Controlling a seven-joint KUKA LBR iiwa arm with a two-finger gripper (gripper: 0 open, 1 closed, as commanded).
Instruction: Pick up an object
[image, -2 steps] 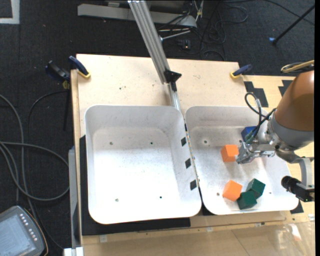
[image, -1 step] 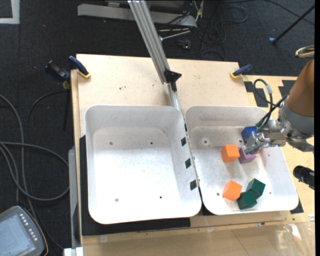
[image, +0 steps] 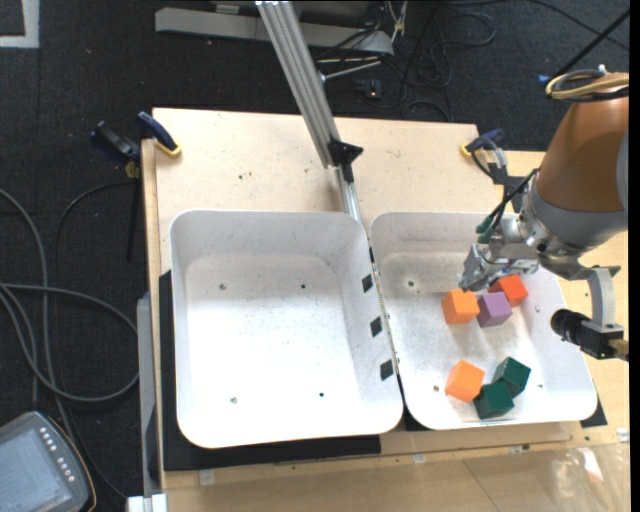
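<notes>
Several small blocks lie in the right bin (image: 420, 250). An orange cube (image: 461, 306), a purple cube (image: 495, 309) and a red-orange cube (image: 513, 289) cluster in the middle. Nearer the front sit another orange cube (image: 465, 381) and two dark green blocks (image: 514, 374) (image: 494, 400). My gripper (image: 483, 274) hangs low over the cluster, just above and behind the purple cube and between the two orange-toned cubes. Its fingertips are hard to make out against the blocks. No block is clearly between them.
The left bin (image: 270, 240) lies beside the right one, with a raised divider rim (image: 380, 320) between them. A slanted metal pole (image: 310, 90) rises from the back of the bench. Clamps (image: 160, 135) (image: 485, 147) sit at the rear corners.
</notes>
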